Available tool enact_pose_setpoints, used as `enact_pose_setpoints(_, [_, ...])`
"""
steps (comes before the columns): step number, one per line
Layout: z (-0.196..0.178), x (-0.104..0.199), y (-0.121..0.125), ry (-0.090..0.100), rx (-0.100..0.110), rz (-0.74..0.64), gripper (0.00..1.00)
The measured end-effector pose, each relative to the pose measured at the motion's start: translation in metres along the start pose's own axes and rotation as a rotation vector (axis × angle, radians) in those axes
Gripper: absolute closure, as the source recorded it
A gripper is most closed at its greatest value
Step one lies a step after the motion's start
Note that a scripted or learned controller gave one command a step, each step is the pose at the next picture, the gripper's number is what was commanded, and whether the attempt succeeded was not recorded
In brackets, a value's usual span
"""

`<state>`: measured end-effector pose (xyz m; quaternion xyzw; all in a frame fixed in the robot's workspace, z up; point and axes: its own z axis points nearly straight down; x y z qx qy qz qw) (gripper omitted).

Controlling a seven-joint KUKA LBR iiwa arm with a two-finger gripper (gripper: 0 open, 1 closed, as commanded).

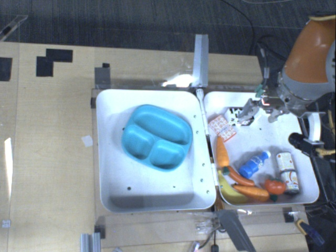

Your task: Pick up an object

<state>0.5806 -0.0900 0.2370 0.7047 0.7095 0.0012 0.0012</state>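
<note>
A yellow banana (230, 192) lies nearest the camera, against the front wall of the right bin (310, 189). It is well in front of the jaws and a little to their view-left. An orange carrot-like piece (252, 191) rests along its upper side.

Far to the view-left of the jaws is the left bin (107, 156). It holds a blue divided tray (156, 136) with three compartments, lying open side up and well apart from the gripper.

In the right bin, a red-and-white checked packet (222, 127) lies just beside the jaws, on their view-left and slightly toward the camera. Whether it touches them cannot be told. A long carrot (223, 154) lies in front of the packet, running toward the banana.

The gripper (245, 114) hangs low over the back part of the right bin, near its left wall. The jaws are too small and blurred to show whether they are released or clenched, and nothing can be seen between them.

In front of the jaws and slightly to their view-right, a blue bottle (255, 164) with a white cap lies tilted on the bin floor. Further view-right and nearer the camera sits a red tomato (274, 185). Just beside it is a small white carton (287, 173), well apart from the jaws.

The arm (311, 51), with its orange band, rises behind and to the view-right of the jaws.
</note>
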Motion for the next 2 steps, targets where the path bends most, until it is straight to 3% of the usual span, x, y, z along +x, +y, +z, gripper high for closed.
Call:
enact_pose_setpoints(1, [-0.011,0.001,0.002,0.0,-0.005,-0.004,1.0])
enact_pose_setpoints(2, [-0.12,-0.026,-0.01,-0.002,-0.005,-0.138,1.0])
